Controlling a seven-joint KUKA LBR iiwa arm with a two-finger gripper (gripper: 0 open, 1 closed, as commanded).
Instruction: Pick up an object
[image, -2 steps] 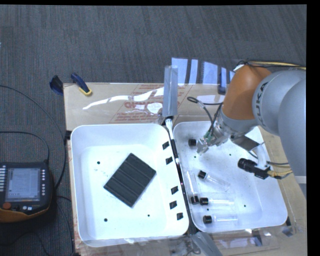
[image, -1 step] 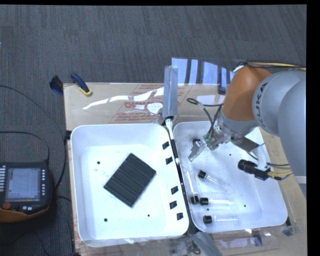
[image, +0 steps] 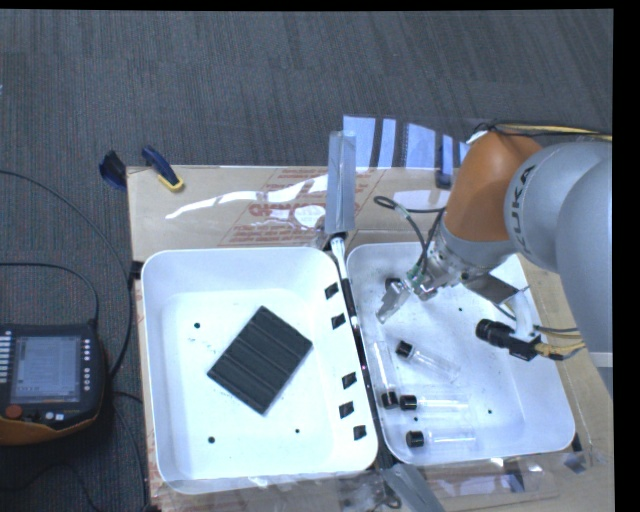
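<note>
Fingers spread, nothing between, arm angled over right bin.

"KUKA" on the arm

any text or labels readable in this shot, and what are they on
"KUKA", partly seen, runs in dark letters down the grey arm beside its orange band.
Reddish print on the cardboard sheet behind the bins: too blurred to read.
The screen of the control pendant at the left edge: lit, but its content is too small to read.
Nothing readable on the black ribbed pad or the clear tubes.
</note>
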